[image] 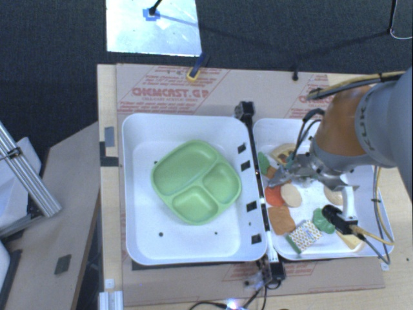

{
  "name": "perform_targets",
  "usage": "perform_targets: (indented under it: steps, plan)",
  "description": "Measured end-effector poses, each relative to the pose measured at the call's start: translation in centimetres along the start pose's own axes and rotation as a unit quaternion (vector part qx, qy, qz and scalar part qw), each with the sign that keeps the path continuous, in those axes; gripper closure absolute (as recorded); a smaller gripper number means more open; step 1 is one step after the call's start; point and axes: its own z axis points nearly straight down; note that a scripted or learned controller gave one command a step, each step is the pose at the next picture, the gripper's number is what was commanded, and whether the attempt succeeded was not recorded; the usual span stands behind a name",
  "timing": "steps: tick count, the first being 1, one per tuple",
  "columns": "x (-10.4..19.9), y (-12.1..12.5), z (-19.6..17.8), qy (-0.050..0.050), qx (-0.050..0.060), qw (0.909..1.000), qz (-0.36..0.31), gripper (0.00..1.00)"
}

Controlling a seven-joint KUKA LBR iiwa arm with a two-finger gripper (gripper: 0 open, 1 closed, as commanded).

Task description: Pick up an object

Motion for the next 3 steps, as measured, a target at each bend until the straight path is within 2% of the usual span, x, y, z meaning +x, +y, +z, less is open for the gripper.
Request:
perform_targets:
  steps: [1, 3]
  plan:
    - [0.0, 0.2, -1.2, 0.0, -0.003, 1.0, 0.0, 1.0]
    - [-0.2, -0.4, -13.2, -0.001, -0.003, 1.0, -0.002, 1.0]
